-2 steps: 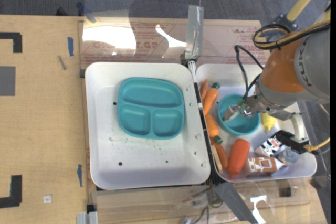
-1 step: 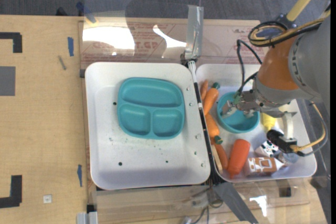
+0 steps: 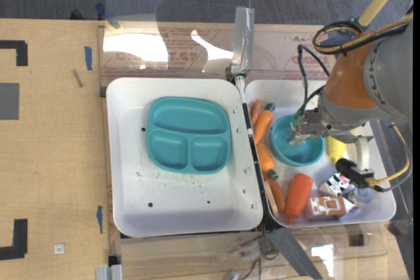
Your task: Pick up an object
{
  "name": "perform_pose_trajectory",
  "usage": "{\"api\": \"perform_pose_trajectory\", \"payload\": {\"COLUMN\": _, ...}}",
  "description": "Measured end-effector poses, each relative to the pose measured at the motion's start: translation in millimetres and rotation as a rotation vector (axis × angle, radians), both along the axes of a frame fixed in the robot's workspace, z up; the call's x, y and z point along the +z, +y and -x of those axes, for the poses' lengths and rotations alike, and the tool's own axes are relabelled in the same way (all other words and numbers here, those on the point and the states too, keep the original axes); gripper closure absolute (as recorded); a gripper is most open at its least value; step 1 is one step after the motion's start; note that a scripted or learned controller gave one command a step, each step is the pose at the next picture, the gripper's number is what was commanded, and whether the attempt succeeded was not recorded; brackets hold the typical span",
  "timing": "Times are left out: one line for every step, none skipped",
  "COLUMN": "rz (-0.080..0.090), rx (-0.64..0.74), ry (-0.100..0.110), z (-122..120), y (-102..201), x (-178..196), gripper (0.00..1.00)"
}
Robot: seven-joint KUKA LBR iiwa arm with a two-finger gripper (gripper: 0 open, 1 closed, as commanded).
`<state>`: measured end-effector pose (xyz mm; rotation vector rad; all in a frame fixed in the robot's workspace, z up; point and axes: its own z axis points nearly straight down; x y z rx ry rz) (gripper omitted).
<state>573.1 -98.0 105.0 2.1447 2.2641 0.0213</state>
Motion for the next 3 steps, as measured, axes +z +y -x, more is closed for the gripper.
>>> {"api": "perform_pose_trajectory", "payload": {"rz": 0.0, "rx": 0.0, "ry": 0.003, "z": 1, "y": 0, "x": -1, "gripper": 0.0}}
{"api": "perform_pose_trajectory", "payload": {"rz": -0.007, "rx": -0.086, "ry": 0.011, "z": -3, "y": -1, "x": -12, "gripper": 0.0}}
{"api": "perform_pose_trajectory", "payload": {"rz": -0.005, "rx": -0.168, "ry": 0.007, "z": -4, "y": 3, "x": -12, "gripper": 0.0}}
